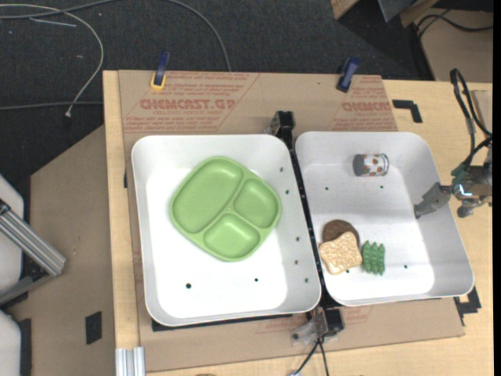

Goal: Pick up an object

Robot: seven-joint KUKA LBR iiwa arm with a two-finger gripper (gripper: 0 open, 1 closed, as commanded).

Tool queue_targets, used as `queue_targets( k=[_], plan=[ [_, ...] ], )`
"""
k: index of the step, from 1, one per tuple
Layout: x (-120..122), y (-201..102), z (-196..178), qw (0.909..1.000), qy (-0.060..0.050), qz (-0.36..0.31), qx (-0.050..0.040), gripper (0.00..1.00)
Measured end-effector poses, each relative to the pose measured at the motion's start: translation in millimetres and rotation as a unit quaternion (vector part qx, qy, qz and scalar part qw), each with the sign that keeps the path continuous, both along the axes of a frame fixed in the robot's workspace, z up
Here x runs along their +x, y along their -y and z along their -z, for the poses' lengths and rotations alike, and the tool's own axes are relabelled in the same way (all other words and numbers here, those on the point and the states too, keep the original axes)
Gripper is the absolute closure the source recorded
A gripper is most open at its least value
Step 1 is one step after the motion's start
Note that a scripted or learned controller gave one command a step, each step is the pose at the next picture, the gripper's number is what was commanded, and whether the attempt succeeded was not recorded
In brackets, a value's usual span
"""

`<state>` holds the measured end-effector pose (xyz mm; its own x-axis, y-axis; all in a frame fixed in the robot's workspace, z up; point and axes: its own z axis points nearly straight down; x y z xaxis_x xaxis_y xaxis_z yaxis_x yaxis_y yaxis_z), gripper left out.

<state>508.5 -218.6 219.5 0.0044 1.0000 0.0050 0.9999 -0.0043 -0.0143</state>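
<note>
Near edge, right bin (438, 284): cracker-like toy (340, 253) overlapping brown disc (338, 230), green ridged piece (373, 258) just beside.
Middle, left bin (149, 210): green divided plate (225, 207), lying flat.
Right rim of right bin: pincer (430, 201), low at the wall, pinching nothing visible; spread or pressed together, cannot tell.
Far part of right bin: small can (369, 164) on its side, well apart from the rest.
Advised: target the isolated can or the green piece, descend straight over it, avoid the bin wall and the overlapped pair.
</note>
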Motion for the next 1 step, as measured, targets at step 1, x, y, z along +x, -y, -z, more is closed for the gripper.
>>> queue_targets(
  k=[1],
  plan=[
    [3.1, -0.7, -7.2, 1.0, 0.007, -0.002, -0.0021, 0.0]
  ],
)
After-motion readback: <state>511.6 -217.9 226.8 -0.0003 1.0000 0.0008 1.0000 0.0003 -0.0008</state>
